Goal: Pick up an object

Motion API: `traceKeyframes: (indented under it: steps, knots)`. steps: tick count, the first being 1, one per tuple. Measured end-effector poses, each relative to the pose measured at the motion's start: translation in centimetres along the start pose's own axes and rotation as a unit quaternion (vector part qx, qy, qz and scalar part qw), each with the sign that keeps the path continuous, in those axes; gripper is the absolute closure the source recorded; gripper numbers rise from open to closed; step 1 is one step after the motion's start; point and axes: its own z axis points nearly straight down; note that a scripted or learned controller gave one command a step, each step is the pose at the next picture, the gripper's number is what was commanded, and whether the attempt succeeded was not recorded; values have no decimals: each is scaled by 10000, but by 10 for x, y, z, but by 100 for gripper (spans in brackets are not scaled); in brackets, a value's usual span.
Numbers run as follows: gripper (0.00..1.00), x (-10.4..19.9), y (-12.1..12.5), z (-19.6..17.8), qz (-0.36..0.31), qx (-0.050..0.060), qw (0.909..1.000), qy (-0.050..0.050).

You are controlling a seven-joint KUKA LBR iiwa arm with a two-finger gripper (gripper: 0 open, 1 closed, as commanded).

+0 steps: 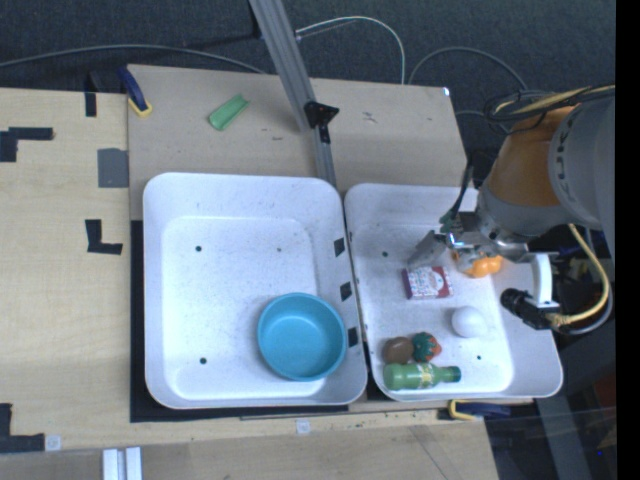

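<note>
Camera view showed the gripper (440, 249) low in the right bin (385, 208); whether it was open or closed, I could not tell. A red packet (427, 284) lay just below it, an orange piece (487, 264) just beside it.

arm (580, 158) cut off at right edge, orange object (487, 264) partly hidden

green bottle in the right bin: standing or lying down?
Lying down. The green bottle rests on its side along the near wall of the right bin, its length running left to right, beside the brown object.
</note>
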Motion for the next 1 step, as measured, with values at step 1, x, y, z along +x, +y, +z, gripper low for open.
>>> traceKeyframes:
  steps: [1]
  knots:
    - [100, 0, 1, -13, -7, -25, 10000, -3]
